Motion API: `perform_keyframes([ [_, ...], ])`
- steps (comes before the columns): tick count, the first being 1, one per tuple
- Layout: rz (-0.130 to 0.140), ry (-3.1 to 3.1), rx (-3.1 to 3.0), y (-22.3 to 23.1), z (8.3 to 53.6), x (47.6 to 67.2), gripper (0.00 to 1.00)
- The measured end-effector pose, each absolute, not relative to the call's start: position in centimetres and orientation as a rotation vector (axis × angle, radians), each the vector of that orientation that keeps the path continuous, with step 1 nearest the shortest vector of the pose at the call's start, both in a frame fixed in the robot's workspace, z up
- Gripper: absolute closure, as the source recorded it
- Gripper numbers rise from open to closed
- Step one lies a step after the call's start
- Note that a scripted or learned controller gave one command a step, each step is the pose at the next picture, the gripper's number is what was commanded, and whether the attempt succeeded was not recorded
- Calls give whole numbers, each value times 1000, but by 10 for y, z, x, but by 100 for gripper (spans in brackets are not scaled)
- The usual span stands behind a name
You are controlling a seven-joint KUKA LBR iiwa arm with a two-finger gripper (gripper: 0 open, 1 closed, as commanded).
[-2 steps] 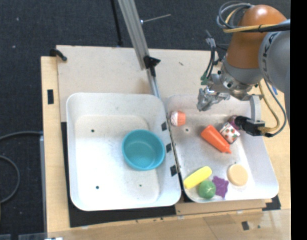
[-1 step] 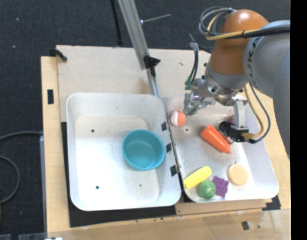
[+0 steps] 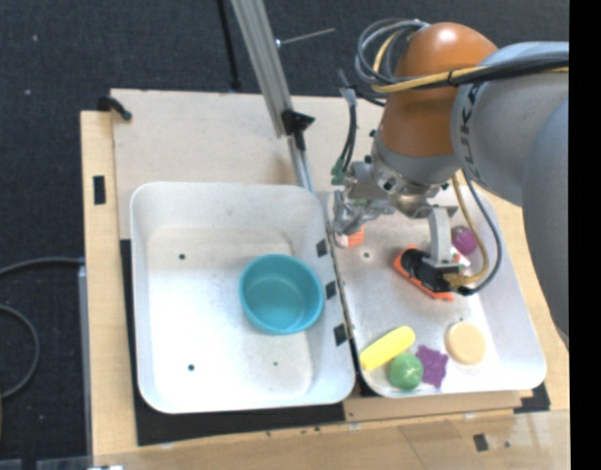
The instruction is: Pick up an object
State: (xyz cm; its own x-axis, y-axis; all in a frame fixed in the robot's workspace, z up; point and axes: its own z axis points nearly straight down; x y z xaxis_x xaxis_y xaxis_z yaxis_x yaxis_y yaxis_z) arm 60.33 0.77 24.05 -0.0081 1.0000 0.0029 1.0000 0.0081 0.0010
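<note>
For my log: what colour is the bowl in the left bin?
Teal blue bowl, seen in the camera view.

I'm seeing the arm's wrist (image 3: 418,116) covering the right bin's (image 3: 506,360) far end; the purple object (image 3: 464,240) is peeking out partly, and the gripper's (image 3: 347,225) fingers are blurring together.

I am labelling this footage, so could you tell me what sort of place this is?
Probably a robotics lab: a robot arm over two white bins on a bench, with small toys such as a blue bowl.
</note>
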Motion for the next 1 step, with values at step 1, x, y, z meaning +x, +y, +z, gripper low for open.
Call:
perform_keyframes([
  [1, -3, -2228, -2212, 47, 246, 582, 100],
])
